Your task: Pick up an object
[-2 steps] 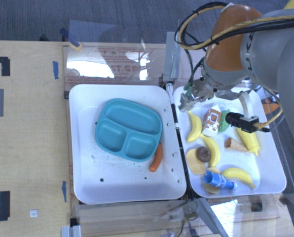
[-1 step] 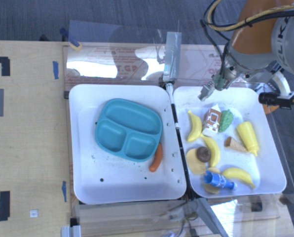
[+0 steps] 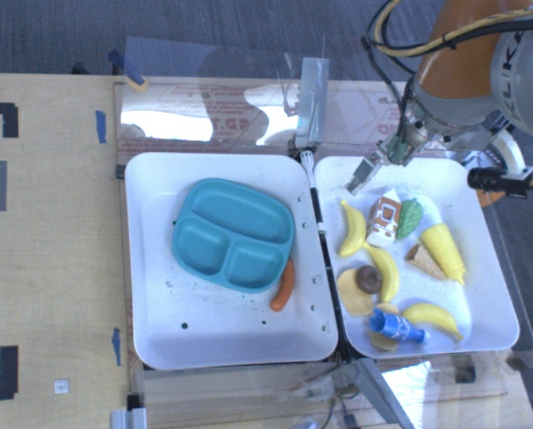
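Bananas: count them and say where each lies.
3, all in the right bin: one banana at its left edge, one mid-bin, one near the front. Others may be hidden.

Bright, even light; strong glare on clear panel (image 3: 204,119); mild softness throughout.

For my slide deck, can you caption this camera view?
KUKA gripper hovering over the right bin of toy food, beside a blue divided tray in the left bin.
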You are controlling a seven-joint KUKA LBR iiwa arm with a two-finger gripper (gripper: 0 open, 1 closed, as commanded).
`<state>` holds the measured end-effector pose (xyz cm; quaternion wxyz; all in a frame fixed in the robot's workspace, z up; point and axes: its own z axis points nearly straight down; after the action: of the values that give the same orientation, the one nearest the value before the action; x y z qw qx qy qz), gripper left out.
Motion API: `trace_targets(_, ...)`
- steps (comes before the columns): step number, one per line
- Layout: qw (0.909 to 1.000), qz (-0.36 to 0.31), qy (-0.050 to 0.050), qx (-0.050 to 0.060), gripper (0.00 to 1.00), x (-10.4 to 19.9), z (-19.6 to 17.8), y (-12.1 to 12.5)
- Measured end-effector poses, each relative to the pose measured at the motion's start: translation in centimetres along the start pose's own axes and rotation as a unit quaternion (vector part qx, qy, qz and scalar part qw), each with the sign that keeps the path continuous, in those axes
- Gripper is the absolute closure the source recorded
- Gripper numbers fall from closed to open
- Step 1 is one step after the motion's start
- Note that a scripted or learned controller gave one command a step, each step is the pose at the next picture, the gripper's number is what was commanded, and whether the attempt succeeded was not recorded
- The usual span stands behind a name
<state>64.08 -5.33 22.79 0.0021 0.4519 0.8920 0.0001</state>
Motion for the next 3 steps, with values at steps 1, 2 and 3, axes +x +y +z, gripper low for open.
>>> trace_targets(1, 0.9987, 0.051, 0.003, 0.003, 0.00, 2.7, 0.1, 0.2)
trace_targets(2, 0.9954, 0.096, 0.003, 0.004, 0.00, -0.9, 4.6, -2.9)
trace_targets(3, 0.9858, 0.168, -0.001, -0.002, 0.00, -5.3, 11.3, -6.7)
